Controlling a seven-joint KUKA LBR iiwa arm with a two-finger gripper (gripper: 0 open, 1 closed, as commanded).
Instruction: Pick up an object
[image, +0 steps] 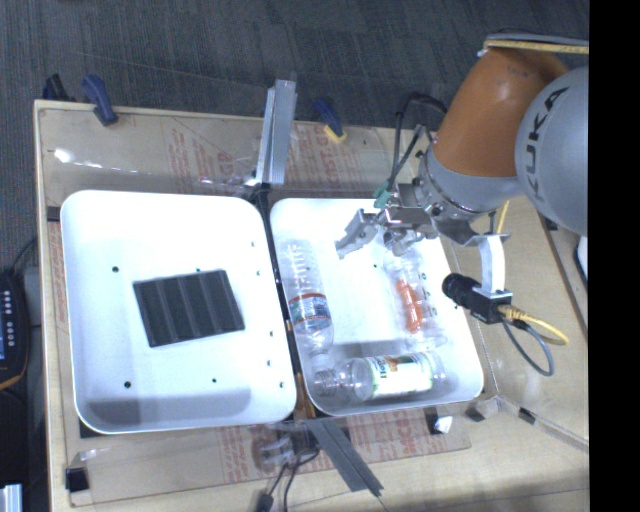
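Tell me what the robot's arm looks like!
The arm is big, round and grey with an orange band, and dark "KUKA" letters on the grey part. Its gripper is small, shiny grey metal. Thin green, black and yellow cables run around the wrist.

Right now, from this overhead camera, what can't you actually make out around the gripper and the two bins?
- Gripper: finger state unclear, small and blurred.
- Clear packet with orange contents: what it is, glare and blur.
- Bottle labels: text too small.
- Arm: cut off by the top and right edges.
- Dark ribbed pad, left bin: material unclear.
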